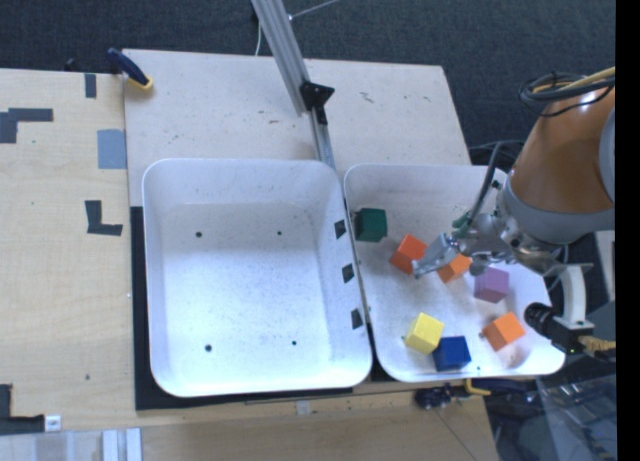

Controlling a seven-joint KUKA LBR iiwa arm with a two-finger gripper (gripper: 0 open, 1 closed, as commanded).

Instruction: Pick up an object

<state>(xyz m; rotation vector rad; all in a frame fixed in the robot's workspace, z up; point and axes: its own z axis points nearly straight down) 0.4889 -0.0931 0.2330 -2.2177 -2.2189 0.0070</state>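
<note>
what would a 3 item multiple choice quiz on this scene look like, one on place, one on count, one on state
1. Where do the blocks lie?
A. left bin
B. right bin
C. bare bench

2. How many orange blocks are in view?
A. one
B. three
C. five

3. How do the yellow block and blue block sit?
A. touching, side by side
B. in separate bins
C. stacked under the green block

Answers:
1 B: every block, such as the green block, sits in the right bin.
2 B: orange blocks at and.
3 A: the yellow block abuts the blue block.
</note>
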